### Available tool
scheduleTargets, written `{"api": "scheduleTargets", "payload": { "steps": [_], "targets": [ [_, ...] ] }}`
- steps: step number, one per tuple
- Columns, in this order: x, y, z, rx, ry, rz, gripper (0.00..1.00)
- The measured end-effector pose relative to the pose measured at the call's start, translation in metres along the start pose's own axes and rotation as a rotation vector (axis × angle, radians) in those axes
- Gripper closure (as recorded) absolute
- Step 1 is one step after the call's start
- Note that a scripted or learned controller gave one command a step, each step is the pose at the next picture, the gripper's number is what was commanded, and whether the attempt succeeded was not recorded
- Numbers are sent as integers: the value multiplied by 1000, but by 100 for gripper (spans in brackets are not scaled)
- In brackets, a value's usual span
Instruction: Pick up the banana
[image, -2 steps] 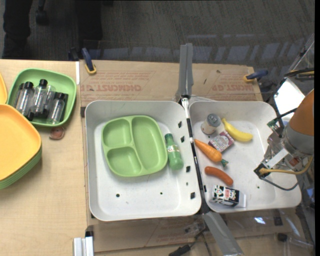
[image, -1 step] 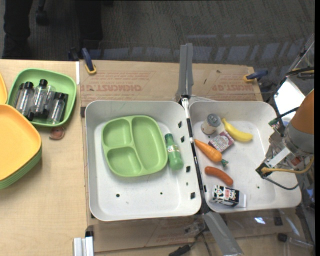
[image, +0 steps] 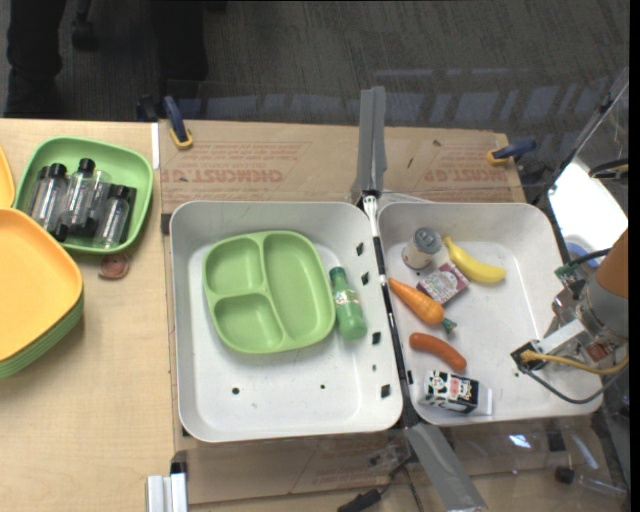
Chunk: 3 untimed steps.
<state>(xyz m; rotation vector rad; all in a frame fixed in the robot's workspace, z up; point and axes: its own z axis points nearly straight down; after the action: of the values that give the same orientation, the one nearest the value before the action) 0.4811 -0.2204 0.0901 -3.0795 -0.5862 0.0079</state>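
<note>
I see the banana (image: 475, 262) lying in the far part of the right bin (image: 520, 300), just right of a pink packet (image: 443, 286). The gripper (image: 572, 318) sits at that bin's right edge, well apart from the banana. I cannot tell how open it is.

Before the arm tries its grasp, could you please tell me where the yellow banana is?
In the camera view, the curved yellow banana lies in the right white bin, toward its far side, beside a small grey-lidded jar and a pink packet.
</note>
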Motion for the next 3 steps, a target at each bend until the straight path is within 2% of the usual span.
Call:
{"api": "scheduleTargets", "payload": {
  "steps": [2, 3],
  "targets": [
    [93, 38, -32, -6, -1, -53, 100],
    [36, 13, -1, -1, 1, 153, 100]
  ]
}}
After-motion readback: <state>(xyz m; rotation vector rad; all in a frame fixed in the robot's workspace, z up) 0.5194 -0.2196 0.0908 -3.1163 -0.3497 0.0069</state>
